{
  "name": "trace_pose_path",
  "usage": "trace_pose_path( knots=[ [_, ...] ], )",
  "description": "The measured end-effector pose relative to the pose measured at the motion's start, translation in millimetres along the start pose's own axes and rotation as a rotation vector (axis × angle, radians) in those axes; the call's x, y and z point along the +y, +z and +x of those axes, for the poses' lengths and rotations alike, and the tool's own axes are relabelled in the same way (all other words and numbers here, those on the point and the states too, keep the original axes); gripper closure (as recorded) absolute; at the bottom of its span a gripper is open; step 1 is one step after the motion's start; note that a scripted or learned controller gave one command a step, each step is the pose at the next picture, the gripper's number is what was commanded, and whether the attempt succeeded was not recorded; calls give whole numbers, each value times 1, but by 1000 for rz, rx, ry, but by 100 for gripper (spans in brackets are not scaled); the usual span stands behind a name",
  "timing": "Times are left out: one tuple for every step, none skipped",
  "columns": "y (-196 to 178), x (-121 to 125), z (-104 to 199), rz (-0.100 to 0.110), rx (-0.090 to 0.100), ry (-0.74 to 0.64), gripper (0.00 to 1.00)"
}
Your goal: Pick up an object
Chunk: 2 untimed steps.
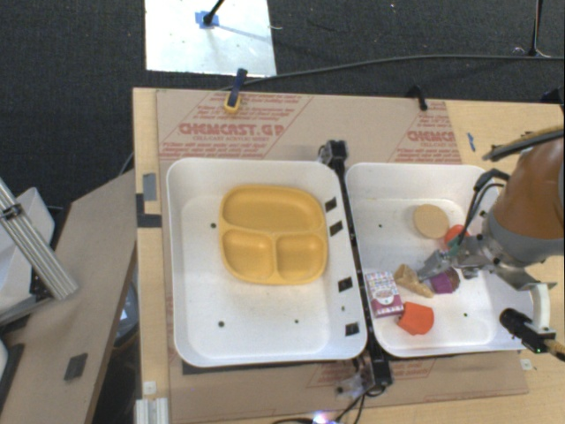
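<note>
Gripper (444,264) is down low in the right bin (388,188), reaching in from the right with the grey arm (530,215) and its orange band bulking up behind it, and whether anything sits between its tips I cannot tell from this angle. Right at the tip lies a purple piece (444,282), touching or very nearly touching the metal, too small to say which. Just above the tip there's a small orange-red bit (454,233), half tucked behind the hardware. Up and a little left of the gripper sits a tan disc (431,221), flat on the bin floor. Just left of the gripper, a tan wedge (410,280) points down toward the bin's near side. Further left and slightly lower, a small pink-and-white box (383,293) lies flat close to the divide between the bins. Below the gripper, beside that box, an orange block (417,320) rests near the front wall. Well away to the left, across the black clips on the shared edge, the left bin (190,325) carries a yellow tray (272,235) with three compartments, sitting upright and square in the middle. Both bins rest on a brown board (265,117) printed with red lettering
</note>
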<state>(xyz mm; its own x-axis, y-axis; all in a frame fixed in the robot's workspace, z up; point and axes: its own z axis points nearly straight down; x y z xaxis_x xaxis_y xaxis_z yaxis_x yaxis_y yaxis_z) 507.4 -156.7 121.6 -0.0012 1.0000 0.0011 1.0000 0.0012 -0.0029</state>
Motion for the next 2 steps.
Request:
trace_pose_path(
  knots=[
    [-14, 2, -1, -7, -3, -1, 100],
    [-60, 11, -1, -8, -3, -3, 100]
  ],
)
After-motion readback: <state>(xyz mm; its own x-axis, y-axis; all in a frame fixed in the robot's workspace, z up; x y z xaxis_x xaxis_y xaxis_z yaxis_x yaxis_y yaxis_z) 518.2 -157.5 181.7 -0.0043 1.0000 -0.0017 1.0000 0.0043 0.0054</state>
